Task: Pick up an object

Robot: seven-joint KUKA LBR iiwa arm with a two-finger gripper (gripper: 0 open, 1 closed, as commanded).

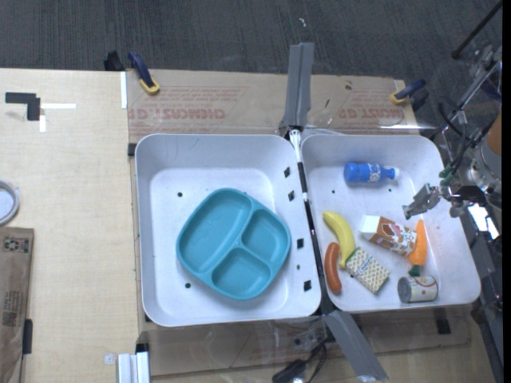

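Just below the two-finger gripper (421,201), whose fingers seem parted around nothing, lies your nearest target, the small orange plastic carrot (418,244): light, rigid, probably slick. Pinch it across its thicker middle.

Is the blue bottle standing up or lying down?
Lying down. The blue bottle rests on its side in the right bin, white cap pointing right.

The pale wooden worktop (64,174) carried two shallow white bins side by side, the left bin (152,238) and the right bin (455,286), resting on a cardboard sheet (200,102). A tape roll (6,204) and a brown paper bag (14,294) lay at its left edge.
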